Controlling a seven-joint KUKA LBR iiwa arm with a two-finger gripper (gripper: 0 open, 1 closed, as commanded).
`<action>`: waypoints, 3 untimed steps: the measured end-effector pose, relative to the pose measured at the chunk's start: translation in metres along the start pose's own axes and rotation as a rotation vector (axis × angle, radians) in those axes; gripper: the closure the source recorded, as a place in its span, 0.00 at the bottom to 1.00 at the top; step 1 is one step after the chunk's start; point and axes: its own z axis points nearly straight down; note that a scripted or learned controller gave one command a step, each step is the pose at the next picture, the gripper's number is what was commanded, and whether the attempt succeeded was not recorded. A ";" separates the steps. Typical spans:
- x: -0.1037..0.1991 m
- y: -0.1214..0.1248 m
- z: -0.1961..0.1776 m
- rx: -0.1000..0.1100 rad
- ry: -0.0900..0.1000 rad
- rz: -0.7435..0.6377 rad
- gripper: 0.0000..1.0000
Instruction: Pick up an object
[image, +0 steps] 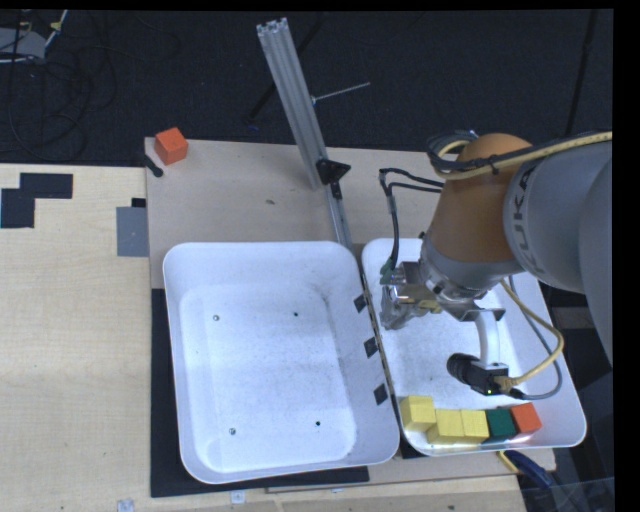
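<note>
Along the right bin's (560, 430) near edge lies a row of blocks: a yellow block (418, 411), more yellow ones (462, 426), a green block (499, 424) and an orange block (526, 417). My gripper (398, 305) hangs over the right bin's left part, near the divider, well above that row. The wrist and its grey housing cover most of it, and nothing shows beneath it.
The left bin (262, 350) lies beside the right one. An orange cube (171, 145) rests on the bench at the far left corner. A slanted aluminium rail (295, 100) rises behind the bins. Cables loop around the wrist.
</note>
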 end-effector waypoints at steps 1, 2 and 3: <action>0.062 0.033 -0.003 -0.011 0.001 -0.010 1.00; 0.057 0.021 -0.064 -0.015 0.000 -0.005 1.00; 0.035 -0.039 0.001 0.002 -0.002 -0.002 1.00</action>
